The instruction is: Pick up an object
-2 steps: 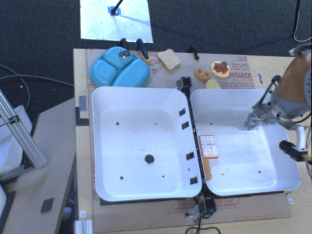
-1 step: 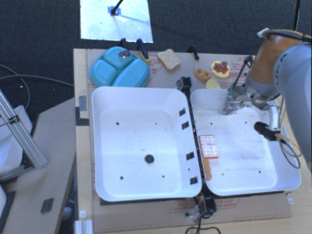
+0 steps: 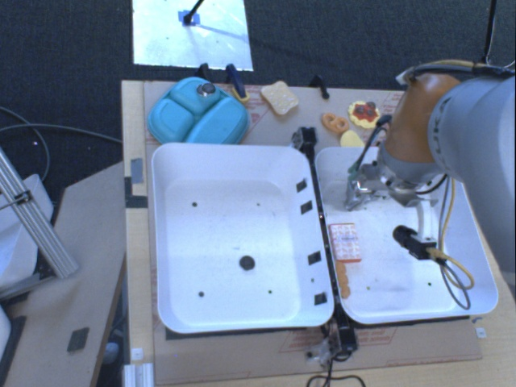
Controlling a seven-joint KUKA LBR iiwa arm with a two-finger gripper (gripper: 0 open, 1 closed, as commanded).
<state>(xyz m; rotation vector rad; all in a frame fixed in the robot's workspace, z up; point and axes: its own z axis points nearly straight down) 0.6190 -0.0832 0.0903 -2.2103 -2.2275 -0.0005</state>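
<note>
Red-and-white card (image 3: 344,242): a small flat rectangle with a printed red pattern. It lies on the floor of the right bin (image 3: 476,293), close to that bin's left wall. Just below it sits a short row of small orange pieces (image 3: 343,280), rounded and too small to identify.

The gripper (image 3: 355,193) is bare grey metal. It hangs over the upper left part of the right bin, above the card and apart from it. Whether it is released or clenched cannot be told from this slant, and nothing is seen held in it. Above it come the orange band (image 3: 413,123) and the smooth grey arm (image 3: 476,127). A black and yellow cable (image 3: 453,274) loops down from the wrist over the bin floor.

The left bin (image 3: 173,216) is a shallow white tray with rounded corners and a matt, faintly speckled floor. A small dark round disc (image 3: 247,262) lies near its middle. Black clips (image 3: 310,232) line the seam where the two bins meet.

On the bench (image 3: 137,240), of pale board, several items lie behind the bins:
- a glossy blue moulded container (image 3: 197,115) with lobed compartments;
- a toy slice of toast (image 3: 280,98);
- an orange pretzel shape (image 3: 334,122);
- a round yellow piece topped with red and dark spots (image 3: 364,113);
- a plain yellow piece (image 3: 351,139).

Beyond the bench, a shiny square sheet (image 3: 191,21) lies on dark carpet.
</note>
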